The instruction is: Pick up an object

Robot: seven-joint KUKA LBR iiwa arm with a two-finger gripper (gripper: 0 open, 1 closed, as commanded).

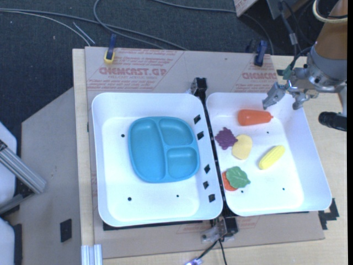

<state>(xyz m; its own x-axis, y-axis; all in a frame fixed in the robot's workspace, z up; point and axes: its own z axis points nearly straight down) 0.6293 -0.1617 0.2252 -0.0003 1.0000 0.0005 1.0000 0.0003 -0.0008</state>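
Note:
In the right bin (309,181) lie an orange carrot (254,117), a purple grape bunch (225,138), a pale yellow round piece (242,147), a yellow corn cob (271,157) and a green-and-red leafy piece (236,179). My gripper (285,100) hangs over the bin's far right corner, just up and right of the carrot. Its two fingers are spread apart with nothing between them.
The left bin (110,203) holds a blue divided plate (163,148). A black divider with clips (205,142) runs between the bins. Clamps (110,54) grip the board's far edge, and cables trail behind it.

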